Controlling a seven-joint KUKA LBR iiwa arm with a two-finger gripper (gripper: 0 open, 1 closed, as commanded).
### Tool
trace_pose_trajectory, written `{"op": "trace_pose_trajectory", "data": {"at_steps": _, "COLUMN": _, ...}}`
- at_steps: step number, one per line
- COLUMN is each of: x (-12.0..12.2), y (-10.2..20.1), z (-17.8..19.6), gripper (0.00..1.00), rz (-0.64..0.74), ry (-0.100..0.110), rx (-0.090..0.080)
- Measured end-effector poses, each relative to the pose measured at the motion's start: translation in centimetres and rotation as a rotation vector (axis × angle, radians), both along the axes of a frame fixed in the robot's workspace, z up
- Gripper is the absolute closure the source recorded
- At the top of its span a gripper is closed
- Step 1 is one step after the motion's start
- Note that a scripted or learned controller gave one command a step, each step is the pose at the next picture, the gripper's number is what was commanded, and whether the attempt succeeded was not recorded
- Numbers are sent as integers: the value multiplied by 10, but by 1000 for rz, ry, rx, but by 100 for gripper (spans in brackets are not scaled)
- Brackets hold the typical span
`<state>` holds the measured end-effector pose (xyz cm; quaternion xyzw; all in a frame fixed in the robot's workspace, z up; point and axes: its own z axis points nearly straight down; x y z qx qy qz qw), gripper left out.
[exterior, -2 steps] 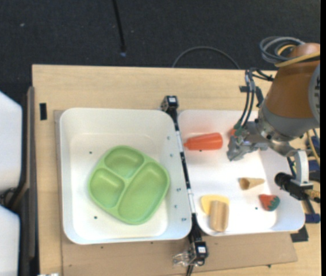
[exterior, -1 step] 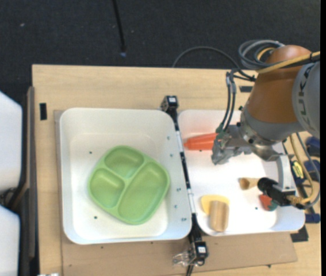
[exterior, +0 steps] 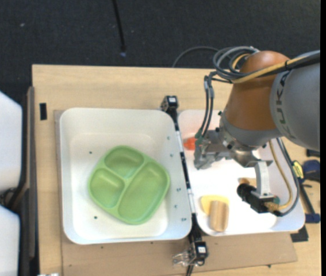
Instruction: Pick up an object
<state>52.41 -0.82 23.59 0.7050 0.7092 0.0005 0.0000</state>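
My gripper (exterior: 204,156) hangs low over the back left part of the right bin (exterior: 231,180), under the grey and orange arm. A small red-orange object (exterior: 189,143) lies just to its left against the bin's left wall, partly hidden by the gripper. At the front of the same bin lie a yellow piece (exterior: 210,202) and, touching it, a tan cylinder (exterior: 218,217). Both are well in front of the gripper.
The left bin (exterior: 76,137) holds a green divided plate (exterior: 129,184) in its middle. The wall between the two bins runs just left of the gripper. The wooden bench (exterior: 105,82) surrounds both bins.
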Motion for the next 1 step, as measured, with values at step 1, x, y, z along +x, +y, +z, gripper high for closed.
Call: {"op": "trace_pose_trajectory", "data": {"at_steps": 1, "x": 0, "y": 59, "z": -7, "gripper": 100, "rz": 2, "ry": 2, "rx": 1}}
